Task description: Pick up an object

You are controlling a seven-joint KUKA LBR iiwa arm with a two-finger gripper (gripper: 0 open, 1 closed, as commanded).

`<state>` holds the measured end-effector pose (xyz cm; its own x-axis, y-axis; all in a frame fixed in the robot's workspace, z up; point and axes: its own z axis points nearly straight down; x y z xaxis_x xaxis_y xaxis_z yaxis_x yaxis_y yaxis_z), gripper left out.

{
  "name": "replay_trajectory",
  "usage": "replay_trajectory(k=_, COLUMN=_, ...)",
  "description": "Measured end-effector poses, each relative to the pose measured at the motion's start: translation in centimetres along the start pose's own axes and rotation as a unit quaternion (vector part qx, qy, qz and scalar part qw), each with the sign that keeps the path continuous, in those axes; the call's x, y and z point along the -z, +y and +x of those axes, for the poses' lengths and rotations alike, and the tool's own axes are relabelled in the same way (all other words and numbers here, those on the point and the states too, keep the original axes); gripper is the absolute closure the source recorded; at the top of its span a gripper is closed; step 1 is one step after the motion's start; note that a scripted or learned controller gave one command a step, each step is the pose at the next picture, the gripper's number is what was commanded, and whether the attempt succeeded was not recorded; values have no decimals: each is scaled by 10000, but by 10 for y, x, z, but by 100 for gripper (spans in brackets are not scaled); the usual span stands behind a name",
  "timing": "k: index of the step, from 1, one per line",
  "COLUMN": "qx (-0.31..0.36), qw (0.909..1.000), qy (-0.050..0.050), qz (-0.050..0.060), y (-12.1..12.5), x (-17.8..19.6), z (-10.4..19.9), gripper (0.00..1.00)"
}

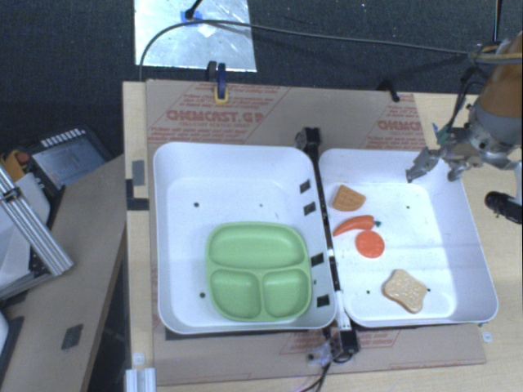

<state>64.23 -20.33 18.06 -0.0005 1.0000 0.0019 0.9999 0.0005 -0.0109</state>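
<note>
My hand (437,167) hangs over the far right corner of the right bin (466,243), its two fingers spread apart with nothing between them. Below it in that bin lie four small things: one tan cracker (348,198), one orange-red pepper (355,224), one red disc (369,245) and one biscuit (406,290). The left bin (176,219) holds one green divided plate (258,269). Both bins sit side by side on the worktop (135,137).
</note>
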Motion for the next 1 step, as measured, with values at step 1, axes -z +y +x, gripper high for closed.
replay_trajectory(k=1, qx=15, qw=10000, qy=-12, qz=-63, y=3, x=9, z=1, gripper=0)
